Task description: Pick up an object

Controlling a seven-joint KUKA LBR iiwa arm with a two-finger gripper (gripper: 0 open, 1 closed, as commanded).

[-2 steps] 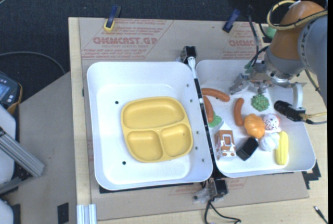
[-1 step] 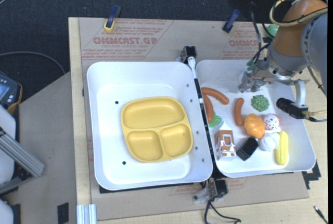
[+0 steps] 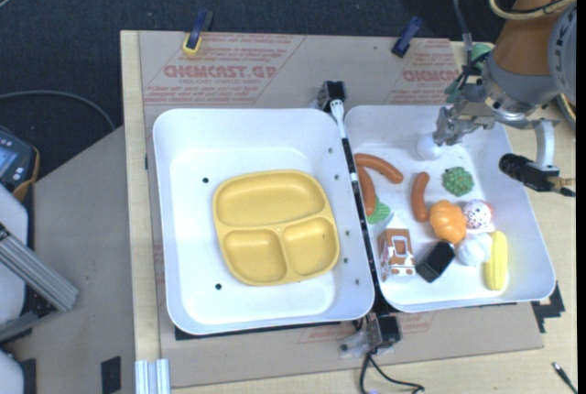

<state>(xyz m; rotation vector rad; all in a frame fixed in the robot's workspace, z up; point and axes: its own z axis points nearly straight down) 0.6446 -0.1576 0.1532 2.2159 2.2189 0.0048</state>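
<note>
Toys point(image 3: 439, 223) crowd right bin point(image 3: 522, 200); gripper point(image 3: 449, 132) above its back.

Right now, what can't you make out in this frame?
- Gripper: small and blurred over the right bin; what's at its tip is unreadable.
- Arm: cut off by the right edge.
- Green item: partly hidden behind the divider-side sausage.
- White piece: too small to identify, wedged between the orange fruit and yellow corn.
</note>
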